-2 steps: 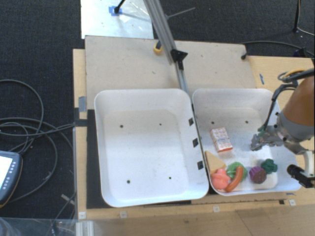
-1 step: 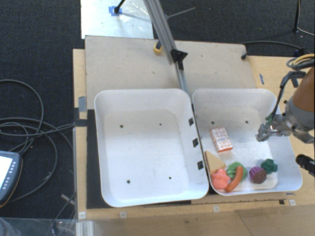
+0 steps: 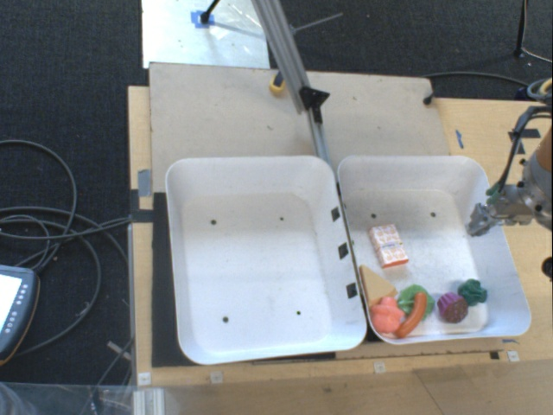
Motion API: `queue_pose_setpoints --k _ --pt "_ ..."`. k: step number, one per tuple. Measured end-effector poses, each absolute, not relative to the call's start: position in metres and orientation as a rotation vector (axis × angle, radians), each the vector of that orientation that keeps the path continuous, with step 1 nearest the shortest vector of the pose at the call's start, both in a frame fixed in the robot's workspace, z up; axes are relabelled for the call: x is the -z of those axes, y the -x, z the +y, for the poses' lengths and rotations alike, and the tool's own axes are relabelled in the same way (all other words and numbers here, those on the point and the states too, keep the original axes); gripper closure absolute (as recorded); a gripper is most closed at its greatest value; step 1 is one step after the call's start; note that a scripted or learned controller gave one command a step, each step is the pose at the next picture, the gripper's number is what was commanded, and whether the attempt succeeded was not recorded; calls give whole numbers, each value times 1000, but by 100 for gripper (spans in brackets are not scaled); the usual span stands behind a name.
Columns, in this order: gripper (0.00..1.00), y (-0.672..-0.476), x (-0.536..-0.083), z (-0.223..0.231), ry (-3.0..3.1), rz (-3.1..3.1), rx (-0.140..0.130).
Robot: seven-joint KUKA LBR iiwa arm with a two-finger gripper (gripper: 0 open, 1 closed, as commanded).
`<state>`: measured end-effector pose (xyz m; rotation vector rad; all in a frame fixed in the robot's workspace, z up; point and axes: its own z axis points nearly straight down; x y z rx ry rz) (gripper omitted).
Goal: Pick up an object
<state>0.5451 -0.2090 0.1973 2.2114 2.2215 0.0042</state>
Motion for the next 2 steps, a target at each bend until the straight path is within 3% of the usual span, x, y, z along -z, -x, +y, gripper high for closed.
queue_pose_setpoints --k 1,2 --pt "100 -544 -246 -201 -2209 2224 -5" --pt "100 -563 -235 -152 -2209 2233 -4"
